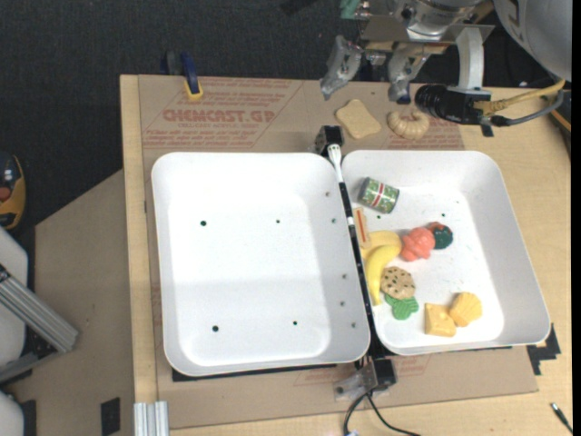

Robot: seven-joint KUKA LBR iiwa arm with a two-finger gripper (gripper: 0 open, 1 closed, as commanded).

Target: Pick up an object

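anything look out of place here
Yes. Two toy foods lie outside the bins on the bench behind the right bin: a bread slice and a pale ridged pastry. Every other toy sits inside that bin. The end effector hangs open just above them, holding nothing.

A: What lies under the bins?
B: A brown board [236, 107] with red lettering, flat on the counter [563, 225].
A: And at eleven o'clock?
B: A blue-and-yellow clamp [188, 73] on the board's far edge, with dark carpet [91, 16] beyond it.
A: Anything else?
B: An aluminium rail [36, 312] at eight o'clock and a black cable [381, 416] at six.
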